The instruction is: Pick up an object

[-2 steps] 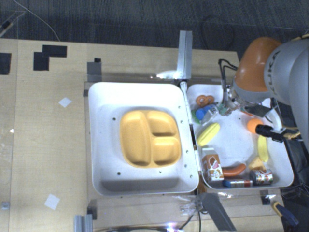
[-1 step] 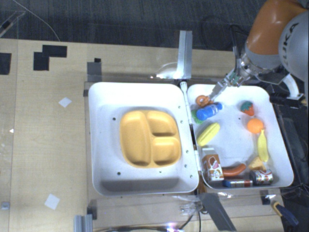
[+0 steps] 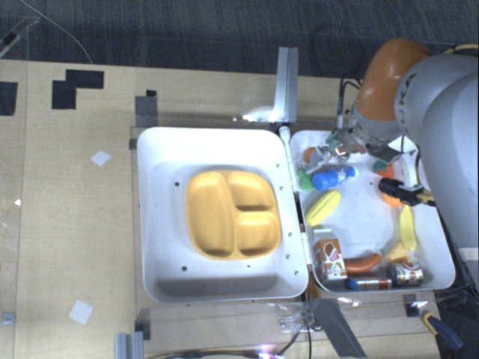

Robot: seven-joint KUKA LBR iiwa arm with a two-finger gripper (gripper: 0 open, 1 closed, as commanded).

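Fingers' state impossible to tell; gripper low in right bin, near blue bottle. Nothing visibly held; grasp and lift judged undone.

This looks like a robotics lab, not a home. A pale wooden bench carries black square markers and small taped tags, the kind used for calibration. Two white bins sit in metal brackets, fixed in place. A grey arm with an orange band looms over the right bin, which holds toy food and small cans. Loose cables trail across dark carpet behind the bench.
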